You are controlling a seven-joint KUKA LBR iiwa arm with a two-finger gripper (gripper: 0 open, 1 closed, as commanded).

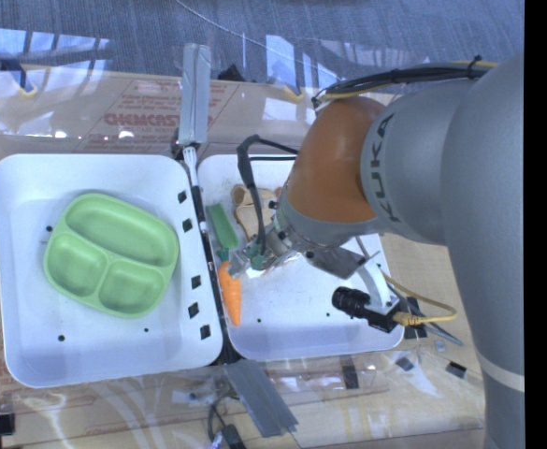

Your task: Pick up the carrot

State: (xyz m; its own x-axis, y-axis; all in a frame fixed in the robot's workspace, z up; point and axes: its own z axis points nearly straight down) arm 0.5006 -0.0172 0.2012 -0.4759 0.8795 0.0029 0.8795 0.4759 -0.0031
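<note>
I reach in from the right, my grey arm [460, 157] and its orange band [334, 162] hanging over the right bin [301, 340]. My claw [254, 255] is low inside that bin, toward its left side, and its tip sits just to the right of the upper end of the carrot [231, 293]. From this slanted view I cannot tell how my claw is set, and I cannot see anything between its tips.

The carrot lies on the floor of the right bin, close against the left wall beside the divider between the two bins. It is orange and runs from far to near, its far end next to my claw and its near end pointing toward the near rim of the bin. Whether my claw touches it I cannot say.

Just beyond the carrot, farther along the same wall, lies a green stick-shaped item [223, 224]. To the right of that, partly hidden under my wrist, a tan item [245, 199] rests on the bin floor. A black cable [250, 171] loops off my wrist above it.

The left bin [21, 344] holds a green divided plate [111, 253] with three compartments, lying flat near the bin's middle, well apart from the carrot.
</note>
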